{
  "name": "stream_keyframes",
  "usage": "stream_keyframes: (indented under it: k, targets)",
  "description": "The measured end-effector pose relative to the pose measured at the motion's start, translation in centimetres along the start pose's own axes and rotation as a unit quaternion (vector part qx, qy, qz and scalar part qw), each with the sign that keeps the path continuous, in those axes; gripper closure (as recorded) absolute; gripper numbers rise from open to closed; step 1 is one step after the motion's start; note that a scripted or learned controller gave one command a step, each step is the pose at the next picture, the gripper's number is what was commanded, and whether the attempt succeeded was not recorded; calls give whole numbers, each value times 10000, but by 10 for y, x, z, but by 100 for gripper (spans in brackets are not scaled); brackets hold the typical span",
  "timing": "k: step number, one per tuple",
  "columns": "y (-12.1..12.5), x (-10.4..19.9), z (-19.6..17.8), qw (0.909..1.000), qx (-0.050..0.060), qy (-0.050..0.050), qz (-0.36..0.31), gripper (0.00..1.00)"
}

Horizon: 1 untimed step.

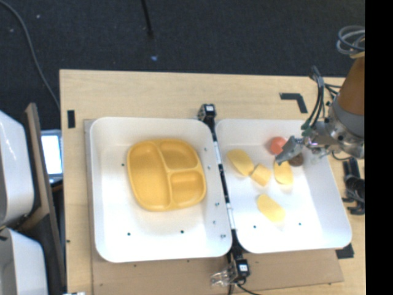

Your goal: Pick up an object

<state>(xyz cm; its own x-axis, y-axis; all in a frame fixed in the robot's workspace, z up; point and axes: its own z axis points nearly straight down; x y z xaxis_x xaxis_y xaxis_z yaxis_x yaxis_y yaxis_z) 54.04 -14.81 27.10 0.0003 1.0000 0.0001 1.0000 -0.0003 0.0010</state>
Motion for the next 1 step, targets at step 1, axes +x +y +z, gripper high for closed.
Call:
stream_keyframes:
  k: [1]
  targets:
    - [-36, 3, -24, 9998, -10, -3, -195, 0]
